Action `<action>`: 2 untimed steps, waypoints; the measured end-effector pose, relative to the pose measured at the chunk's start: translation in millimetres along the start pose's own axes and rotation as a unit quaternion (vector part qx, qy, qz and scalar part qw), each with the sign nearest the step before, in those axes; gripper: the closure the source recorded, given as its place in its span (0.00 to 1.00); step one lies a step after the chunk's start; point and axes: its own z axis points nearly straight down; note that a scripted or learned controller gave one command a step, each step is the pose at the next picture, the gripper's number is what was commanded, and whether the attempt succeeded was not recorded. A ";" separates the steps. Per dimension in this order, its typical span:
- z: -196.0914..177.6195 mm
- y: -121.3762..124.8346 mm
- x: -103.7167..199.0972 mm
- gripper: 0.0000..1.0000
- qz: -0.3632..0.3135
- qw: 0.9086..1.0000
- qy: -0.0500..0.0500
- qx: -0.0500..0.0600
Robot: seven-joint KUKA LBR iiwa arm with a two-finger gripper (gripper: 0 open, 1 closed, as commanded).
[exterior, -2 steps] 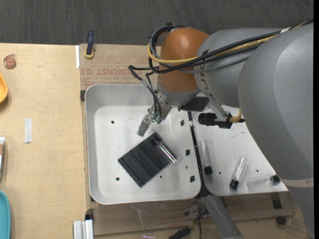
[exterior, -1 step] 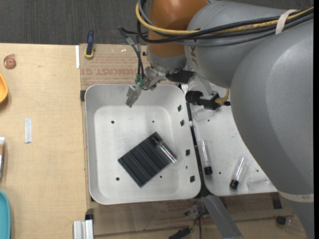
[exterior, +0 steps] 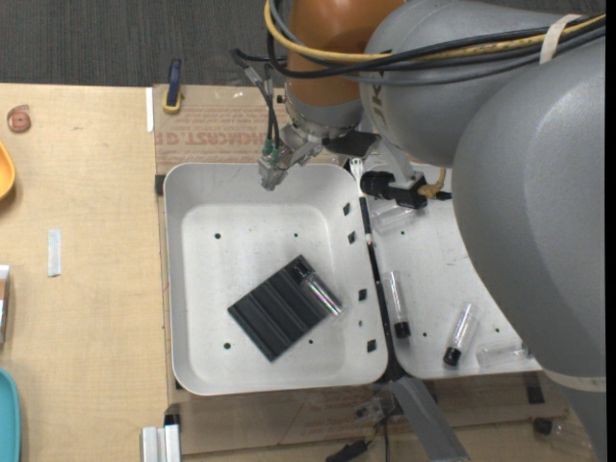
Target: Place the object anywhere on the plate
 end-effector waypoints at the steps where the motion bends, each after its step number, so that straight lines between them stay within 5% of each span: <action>1: -87.0 13.1 18.3 1.00 -0.078 0.997 0.001 0.000; 2: -185.8 -10.0 49.9 1.00 -0.234 0.972 0.001 -0.001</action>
